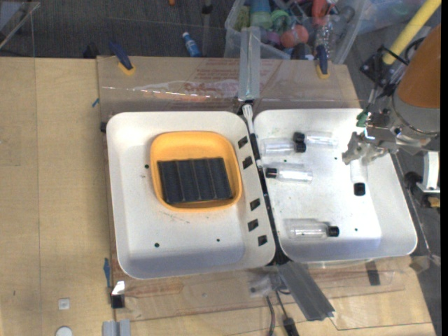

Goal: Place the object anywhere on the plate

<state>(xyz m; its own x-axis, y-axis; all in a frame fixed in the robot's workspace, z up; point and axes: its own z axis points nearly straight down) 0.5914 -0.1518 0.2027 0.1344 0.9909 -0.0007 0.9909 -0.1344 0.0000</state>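
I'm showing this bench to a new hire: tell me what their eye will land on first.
First, the orange plate in the left bin, with a dark ribbed block lying on it. Next, the clear vials with black caps scattered across the right bin. Last, the end effector over that bin's right side, beside a small black cap.

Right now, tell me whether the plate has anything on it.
Yes: a dark ribbed block lies flat on the yellow plate, left bin.
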